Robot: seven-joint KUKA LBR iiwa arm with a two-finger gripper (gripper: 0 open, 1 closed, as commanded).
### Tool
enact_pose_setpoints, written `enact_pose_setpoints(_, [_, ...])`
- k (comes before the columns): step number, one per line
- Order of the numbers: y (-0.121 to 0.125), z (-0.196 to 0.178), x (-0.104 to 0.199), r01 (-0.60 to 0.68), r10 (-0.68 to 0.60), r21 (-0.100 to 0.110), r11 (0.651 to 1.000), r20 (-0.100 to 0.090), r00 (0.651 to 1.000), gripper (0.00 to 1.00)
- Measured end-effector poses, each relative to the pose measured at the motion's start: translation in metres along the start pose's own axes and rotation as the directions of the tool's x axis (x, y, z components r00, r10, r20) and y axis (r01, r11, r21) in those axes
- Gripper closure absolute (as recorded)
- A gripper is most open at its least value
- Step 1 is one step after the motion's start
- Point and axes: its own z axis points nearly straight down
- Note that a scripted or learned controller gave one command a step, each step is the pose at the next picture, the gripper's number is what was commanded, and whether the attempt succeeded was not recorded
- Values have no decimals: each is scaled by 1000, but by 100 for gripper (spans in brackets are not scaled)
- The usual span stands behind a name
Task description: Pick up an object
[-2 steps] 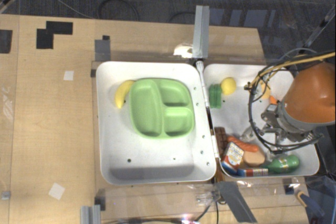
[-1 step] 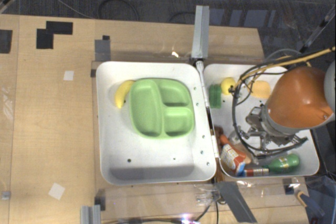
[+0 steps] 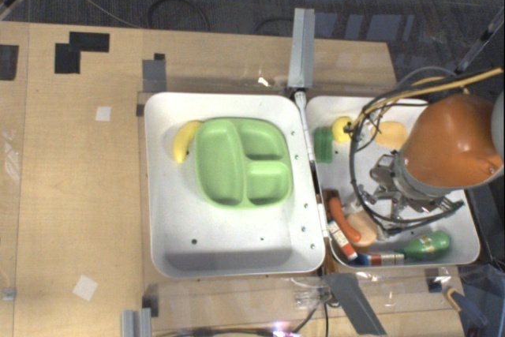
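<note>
Gripper (image 3: 377,211) is hovering over crowded right bin (image 3: 472,247), claw state indiscernible; risking clipping the green bottle (image 3: 427,245).

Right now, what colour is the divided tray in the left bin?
Light green, clearest in the camera view: the divided tray, beside a yellow banana.

The arm (image 3: 454,142) reaches in from the right and hangs low over the right bin (image 3: 473,245), its wrist hiding the jaws. Around it lie a green bottle (image 3: 427,245), an orange-red tube (image 3: 339,213), a green cup (image 3: 323,143) and a yellow ball (image 3: 342,129). The left bin (image 3: 229,260) holds a green divided tray (image 3: 241,162) with a banana (image 3: 185,140) touching its left edge
</note>
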Motion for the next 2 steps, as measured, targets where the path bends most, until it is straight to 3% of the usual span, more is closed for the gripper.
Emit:
enact_pose_setpoints(1, [-108, -71, -14, 117, -117, -22, 993, -12, 993, 100])
enact_pose_setpoints(2, [-78, 12, -16, 90, -90, -28, 996, -13, 996, 100])
